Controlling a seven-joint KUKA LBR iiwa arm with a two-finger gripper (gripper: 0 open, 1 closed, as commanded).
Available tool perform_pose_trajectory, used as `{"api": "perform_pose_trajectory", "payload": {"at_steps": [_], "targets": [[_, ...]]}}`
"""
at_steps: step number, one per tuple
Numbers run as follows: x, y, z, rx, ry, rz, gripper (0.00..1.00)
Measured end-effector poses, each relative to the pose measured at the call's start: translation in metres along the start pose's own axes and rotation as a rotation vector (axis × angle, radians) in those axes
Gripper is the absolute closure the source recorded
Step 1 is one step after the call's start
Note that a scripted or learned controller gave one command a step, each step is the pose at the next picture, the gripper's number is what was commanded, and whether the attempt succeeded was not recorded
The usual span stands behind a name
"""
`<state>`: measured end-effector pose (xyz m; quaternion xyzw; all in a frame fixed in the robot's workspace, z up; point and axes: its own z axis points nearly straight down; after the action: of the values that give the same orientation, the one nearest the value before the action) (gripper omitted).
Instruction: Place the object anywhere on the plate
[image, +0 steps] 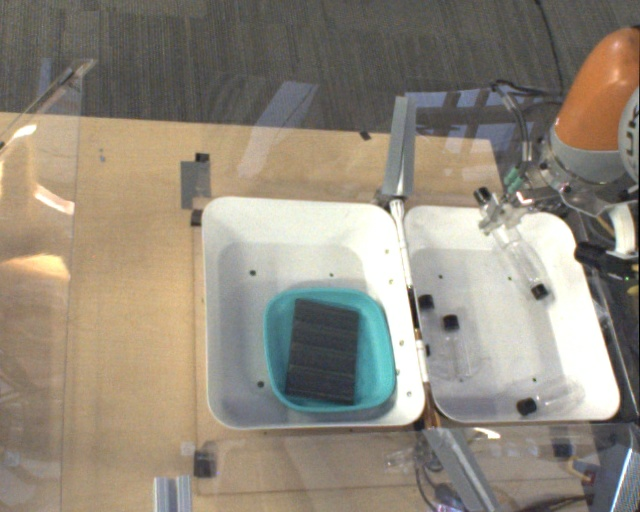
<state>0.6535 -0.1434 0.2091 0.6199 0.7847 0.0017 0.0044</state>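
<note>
On the camera view I see the desk (120, 300) with the two white bins set touching, side by side. In the left bin (225, 240) a teal plate (272, 335) sits toward the near side of the floor. A dark grey ridged block (323, 350) lies flat on that plate, within its rim and tilted slightly from the bin's edges. It lies roughly at the middle of the plate, with teal showing all around it.

The arm (600, 90) comes in at the upper right, its orange band above the far right corner of the right bin (595, 340). Its wrist hangs over that bin's far edge, well apart from the plate and the block. A clear, slender part (520, 255) reaches down from the wrist into the bin and ends in a small black tip (540, 291). I cannot tell whether the jaws are released or clenched, and I see nothing held there.

On the right bin's floor lie a few small black pieces (450, 322), scattered apart. A clear, hard-to-read item (550, 395) lies near the bin's near right corner, with one black piece just beside it.
</note>
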Motion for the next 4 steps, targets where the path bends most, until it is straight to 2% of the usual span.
{"api": "perform_pose_trajectory", "payload": {"at_steps": [1,2,3,4], "targets": [[0.082,-0.042,0.023,0.003,0.004,-0.062,1.0],[0.156,-0.076,0.017,0.002,0.005,-0.264,1.0],[0.212,-0.085,0.017,0.002,0.006,-0.402,1.0],[0.212,-0.085,0.017,0.002,0.006,-0.402,0.0]]}}
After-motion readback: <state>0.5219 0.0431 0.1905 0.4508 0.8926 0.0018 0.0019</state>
